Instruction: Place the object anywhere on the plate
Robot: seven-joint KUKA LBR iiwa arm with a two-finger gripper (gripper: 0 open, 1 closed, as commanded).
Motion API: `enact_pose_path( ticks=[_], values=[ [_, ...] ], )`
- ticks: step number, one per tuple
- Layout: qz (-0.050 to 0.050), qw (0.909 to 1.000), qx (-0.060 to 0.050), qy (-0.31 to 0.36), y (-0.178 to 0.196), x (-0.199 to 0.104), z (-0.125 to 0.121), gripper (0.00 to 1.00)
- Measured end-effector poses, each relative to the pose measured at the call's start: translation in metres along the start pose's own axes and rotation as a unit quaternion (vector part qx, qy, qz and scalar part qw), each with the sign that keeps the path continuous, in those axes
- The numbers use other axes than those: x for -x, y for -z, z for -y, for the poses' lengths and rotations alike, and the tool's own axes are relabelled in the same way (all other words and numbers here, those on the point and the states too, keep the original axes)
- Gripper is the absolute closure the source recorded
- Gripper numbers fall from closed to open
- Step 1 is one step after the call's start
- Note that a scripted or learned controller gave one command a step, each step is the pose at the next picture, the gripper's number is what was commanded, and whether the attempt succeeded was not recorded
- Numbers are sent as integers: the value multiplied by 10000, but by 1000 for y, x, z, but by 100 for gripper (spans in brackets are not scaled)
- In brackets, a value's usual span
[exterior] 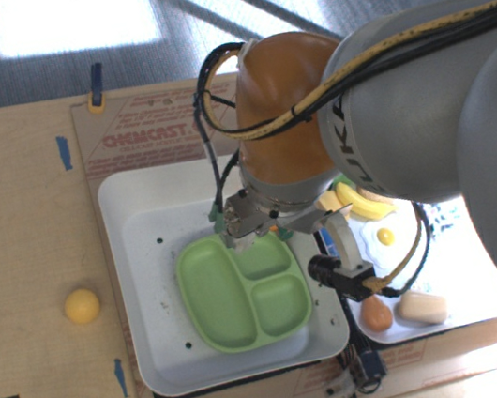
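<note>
A green plate (218, 294) with three compartments lies in the left white bin (136, 261), toward its right side. My gripper (239, 226) hangs low over the plate's far edge, at the rim of the upper right compartment. The orange wrist band and the grey arm cover most of it from above. The arm's bulk hides whatever sits under the gripper, so I cannot tell if it holds anything. The plate's compartments that I can see hold nothing.
The right bin (469, 316) holds a yellow banana (364, 204), a toy fried egg (384, 238), a brown egg (376, 315) and a tan bread-like piece (422, 308). A yellow ball (83, 305) lies on the cardboard bench left of the bins.
</note>
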State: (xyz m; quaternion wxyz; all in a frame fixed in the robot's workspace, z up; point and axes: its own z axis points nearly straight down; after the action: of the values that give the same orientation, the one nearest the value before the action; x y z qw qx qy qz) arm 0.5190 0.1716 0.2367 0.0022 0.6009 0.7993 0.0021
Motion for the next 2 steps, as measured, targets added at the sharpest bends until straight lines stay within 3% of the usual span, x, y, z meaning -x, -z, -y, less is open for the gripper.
enact_pose_path(
  ticks=[1, 2],
  values=[
    [3, 10000, 16, -1, 10, 0, -1, 100],
    [3, 10000, 10, -2, 9, 0, -1, 0]
  ],
)
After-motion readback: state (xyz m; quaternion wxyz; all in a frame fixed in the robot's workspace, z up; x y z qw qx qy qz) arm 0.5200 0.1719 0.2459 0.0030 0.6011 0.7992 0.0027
